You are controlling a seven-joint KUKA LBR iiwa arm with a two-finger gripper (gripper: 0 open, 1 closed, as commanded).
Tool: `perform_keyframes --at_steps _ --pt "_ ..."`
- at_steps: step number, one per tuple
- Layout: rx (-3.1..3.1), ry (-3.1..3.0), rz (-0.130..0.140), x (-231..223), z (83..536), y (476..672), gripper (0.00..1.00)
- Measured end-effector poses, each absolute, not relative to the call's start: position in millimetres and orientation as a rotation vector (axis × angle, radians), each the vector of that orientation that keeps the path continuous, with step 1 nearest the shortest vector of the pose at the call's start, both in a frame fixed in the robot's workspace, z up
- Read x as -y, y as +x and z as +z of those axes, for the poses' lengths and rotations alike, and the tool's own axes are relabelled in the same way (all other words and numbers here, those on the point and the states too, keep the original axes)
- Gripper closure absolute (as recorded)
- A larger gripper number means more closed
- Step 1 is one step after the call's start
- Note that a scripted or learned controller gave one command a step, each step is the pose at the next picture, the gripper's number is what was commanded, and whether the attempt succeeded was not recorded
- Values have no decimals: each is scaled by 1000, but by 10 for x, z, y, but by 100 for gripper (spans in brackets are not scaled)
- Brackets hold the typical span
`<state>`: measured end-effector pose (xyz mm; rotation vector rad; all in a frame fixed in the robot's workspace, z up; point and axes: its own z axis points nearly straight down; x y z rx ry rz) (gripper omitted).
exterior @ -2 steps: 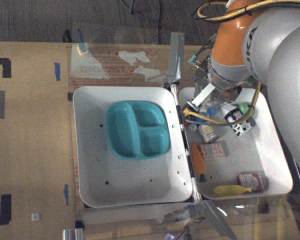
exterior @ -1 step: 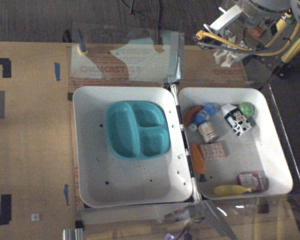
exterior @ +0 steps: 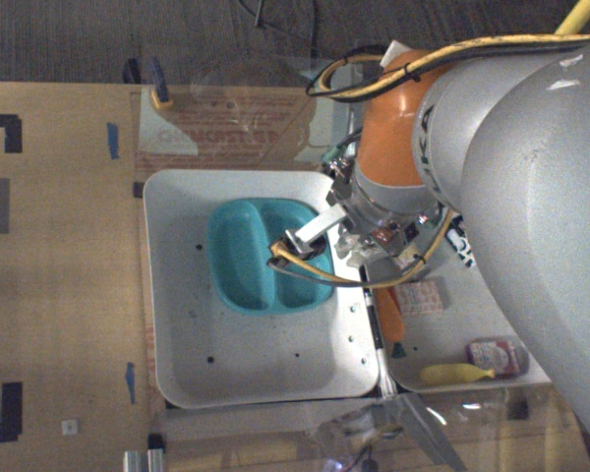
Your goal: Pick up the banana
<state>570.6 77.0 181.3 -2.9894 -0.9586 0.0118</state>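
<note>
The yellow banana [exterior: 457,373] lies in the right bin [exterior: 413,380], near its front edge. My gripper [exterior: 362,246] hangs over the wall between the two bins, beside the right edge of a teal dish. It is well up and to the left of the banana and apart from it. The grey arm with its orange band covers most of the right bin.
A teal two-compartment dish [exterior: 256,254] sits in the left bin [exterior: 177,293]. In the right bin an orange carrot [exterior: 389,318] lies along the dividing wall. A pink patterned packet [exterior: 422,296] and a pinkish pouch [exterior: 500,356] lie close to the banana.
</note>
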Motion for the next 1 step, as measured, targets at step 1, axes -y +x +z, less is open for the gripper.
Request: perform_keyframes --at_steps 1 --pt "611 -3080 -4 -1146 1163 6016 100"
